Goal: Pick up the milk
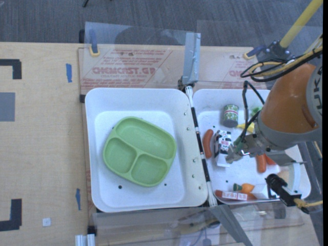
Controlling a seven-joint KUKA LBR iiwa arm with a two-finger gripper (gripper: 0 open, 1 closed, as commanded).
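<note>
Counter (41, 152): light wood, with blue tape marks and black corner marks at left.

Left bin (97, 111): white, shallow. Holds one green tray (139, 150) with three compartments, set slightly askew.

Right bin (210, 106): white, shallow, touching the left bin along a shared edge.
- Milk (223, 142): small black-and-white carton, left-centre of the right bin, just beside the gripper's tip.
- Sausage (207, 143): red-orange, lying lengthwise just left of the milk, near the bin's left wall.
- Can (230, 115): green-grey, on the far side of the milk, apart from it.
- Carrot (261, 162): orange, right of the milk, partly under the arm.
- Small orange and red items along the near wall; too small to identify.

Arm (289, 106): grey with orange band, reaching in from the right over the right bin.

Gripper (234, 151): low in the right bin, at the milk's right side; open or closed state cannot be told, and no item is seen between its fingers.
</note>
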